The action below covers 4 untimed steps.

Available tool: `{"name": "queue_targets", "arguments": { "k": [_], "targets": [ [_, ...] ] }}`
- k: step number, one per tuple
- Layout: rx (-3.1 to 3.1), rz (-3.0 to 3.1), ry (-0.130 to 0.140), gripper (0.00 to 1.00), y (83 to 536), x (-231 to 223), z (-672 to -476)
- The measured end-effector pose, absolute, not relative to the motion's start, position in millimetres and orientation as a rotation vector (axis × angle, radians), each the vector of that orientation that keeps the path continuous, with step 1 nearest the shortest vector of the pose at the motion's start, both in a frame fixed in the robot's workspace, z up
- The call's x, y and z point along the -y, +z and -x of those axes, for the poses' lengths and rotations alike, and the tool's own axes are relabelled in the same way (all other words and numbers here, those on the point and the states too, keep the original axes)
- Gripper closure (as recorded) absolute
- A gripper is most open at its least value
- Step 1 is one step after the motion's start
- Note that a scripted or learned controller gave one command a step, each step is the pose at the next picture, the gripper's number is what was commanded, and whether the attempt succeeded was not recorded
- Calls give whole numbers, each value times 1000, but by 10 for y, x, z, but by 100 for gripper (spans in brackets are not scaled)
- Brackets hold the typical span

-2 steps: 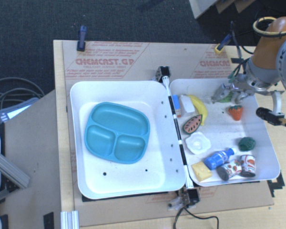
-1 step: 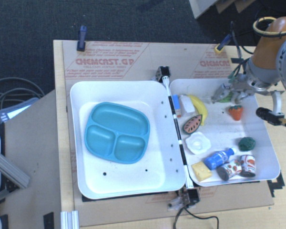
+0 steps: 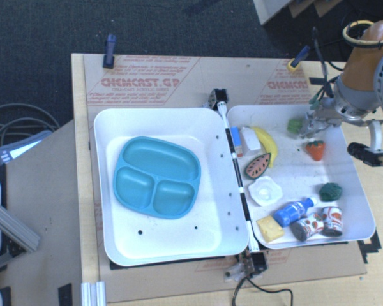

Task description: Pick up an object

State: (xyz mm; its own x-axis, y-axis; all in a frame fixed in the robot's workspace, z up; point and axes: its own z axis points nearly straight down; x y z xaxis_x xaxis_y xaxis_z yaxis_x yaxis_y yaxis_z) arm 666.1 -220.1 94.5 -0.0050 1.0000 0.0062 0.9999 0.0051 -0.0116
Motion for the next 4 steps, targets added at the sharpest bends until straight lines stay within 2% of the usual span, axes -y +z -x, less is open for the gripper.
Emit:
{"name": "queue_targets", "arguments": {
  "k": [1,2,3,4],
  "targets": [
    [2221,2208,4,100,1053,2201,-6668],
    [2226,2222,-3,100,1626,2010,-6600],
    [2224,2222,-1,0,1617,2010,-6595],
    [2220,2217,1,0,838,2076,-6660]
  ]
}}
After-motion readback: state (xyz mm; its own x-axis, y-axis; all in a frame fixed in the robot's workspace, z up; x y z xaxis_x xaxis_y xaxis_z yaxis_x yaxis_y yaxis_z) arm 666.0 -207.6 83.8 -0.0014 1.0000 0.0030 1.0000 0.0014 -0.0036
